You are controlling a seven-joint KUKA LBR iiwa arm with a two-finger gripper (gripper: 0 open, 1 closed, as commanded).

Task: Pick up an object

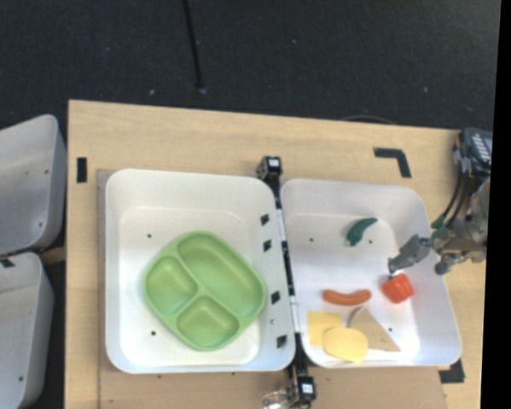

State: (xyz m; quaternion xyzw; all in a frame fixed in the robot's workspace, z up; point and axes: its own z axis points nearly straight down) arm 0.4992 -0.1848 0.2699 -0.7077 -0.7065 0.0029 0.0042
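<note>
Claw (425,255) hovering over the right bin (324,203), jaws spread and holding nothing; red pepper (397,288) just below its left finger.

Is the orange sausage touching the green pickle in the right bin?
Apart. The camera view shows the sausage lying well below the pickle, with a broad stretch of bare white bin floor between them.

Dark carpet floor (247,45), wooden bench (199,141), white chairs (17,187)
</note>
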